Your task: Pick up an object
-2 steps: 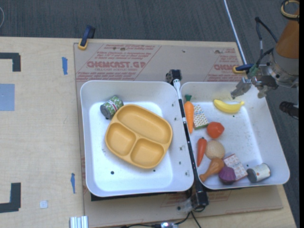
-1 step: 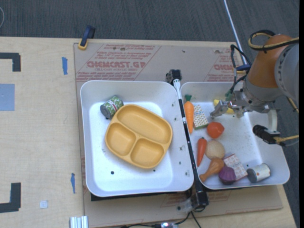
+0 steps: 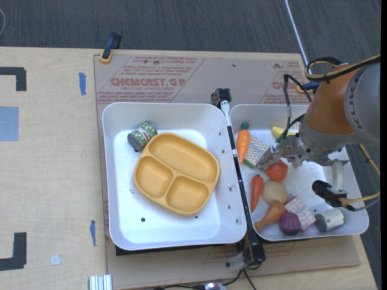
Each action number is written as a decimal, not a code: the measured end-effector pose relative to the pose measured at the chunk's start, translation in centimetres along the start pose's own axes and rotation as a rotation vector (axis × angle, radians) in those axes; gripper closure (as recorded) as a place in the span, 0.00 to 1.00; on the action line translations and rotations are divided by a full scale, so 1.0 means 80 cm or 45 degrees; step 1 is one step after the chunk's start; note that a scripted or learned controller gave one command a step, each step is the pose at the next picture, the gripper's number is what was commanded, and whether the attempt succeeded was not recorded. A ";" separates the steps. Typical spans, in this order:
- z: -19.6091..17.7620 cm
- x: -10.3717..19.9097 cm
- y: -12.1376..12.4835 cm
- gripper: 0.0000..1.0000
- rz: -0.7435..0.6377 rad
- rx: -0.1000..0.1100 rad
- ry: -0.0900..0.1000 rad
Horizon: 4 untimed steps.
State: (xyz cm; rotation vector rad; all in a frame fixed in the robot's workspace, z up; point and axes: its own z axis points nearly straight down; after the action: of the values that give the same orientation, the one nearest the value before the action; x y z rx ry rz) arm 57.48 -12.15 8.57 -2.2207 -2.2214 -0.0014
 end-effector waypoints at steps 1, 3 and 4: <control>-0.015 -0.001 0.002 1.00 0.001 -0.009 -0.004; -0.101 -0.074 -0.075 0.00 0.001 -0.001 -0.002; 0.000 -0.043 -0.090 0.00 0.001 -0.002 -0.001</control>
State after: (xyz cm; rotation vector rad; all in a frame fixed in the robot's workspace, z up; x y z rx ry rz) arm 50.26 -15.58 8.56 -2.2230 -2.2218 -0.0026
